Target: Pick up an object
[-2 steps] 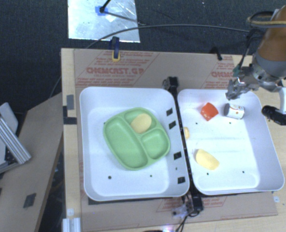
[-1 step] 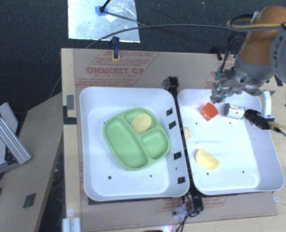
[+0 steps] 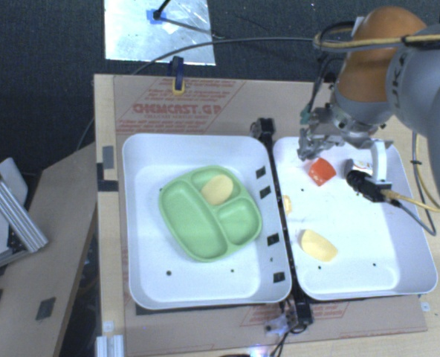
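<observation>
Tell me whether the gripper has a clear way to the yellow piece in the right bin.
Probably yes. The yellow piece lies alone on bare bin floor, apart from the orange piece under the gripper.

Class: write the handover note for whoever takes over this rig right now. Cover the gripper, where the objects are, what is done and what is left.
Gripper: low over the far left corner of the right bin, just beside the red object; nothing visibly between its fingers.
Objects: red object in the right bin, far end; yellow object in the same bin, nearer the front; another yellow piece sits in a compartment of the green divided tray in the left bin.
Done: nothing lifted yet.
Left: grasp an object, probably the red one, and raise it.
</observation>
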Controlling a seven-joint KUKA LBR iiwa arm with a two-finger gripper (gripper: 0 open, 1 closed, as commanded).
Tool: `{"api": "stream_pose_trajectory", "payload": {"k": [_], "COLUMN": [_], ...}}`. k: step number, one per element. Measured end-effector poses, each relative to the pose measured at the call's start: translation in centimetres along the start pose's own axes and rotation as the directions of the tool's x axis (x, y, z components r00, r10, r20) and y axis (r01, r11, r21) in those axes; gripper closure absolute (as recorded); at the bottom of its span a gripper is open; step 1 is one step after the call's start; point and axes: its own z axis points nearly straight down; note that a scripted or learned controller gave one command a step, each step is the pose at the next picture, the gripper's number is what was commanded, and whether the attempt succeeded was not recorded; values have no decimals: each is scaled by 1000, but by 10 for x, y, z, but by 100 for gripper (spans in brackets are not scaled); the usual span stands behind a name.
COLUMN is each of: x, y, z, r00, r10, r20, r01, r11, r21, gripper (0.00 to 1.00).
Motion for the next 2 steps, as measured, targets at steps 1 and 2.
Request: {"api": "stream_pose_trajectory", "payload": {"k": [1,2], "x": [57,102], "y": [6,10], "z": [4,-2], "r00": [1000,1000], "r10": [1,1], "r20": [0,0], "r01": [-1,-1], "r11": [1000,1000], "r21": [0,-1], "gripper": [100,100]}}
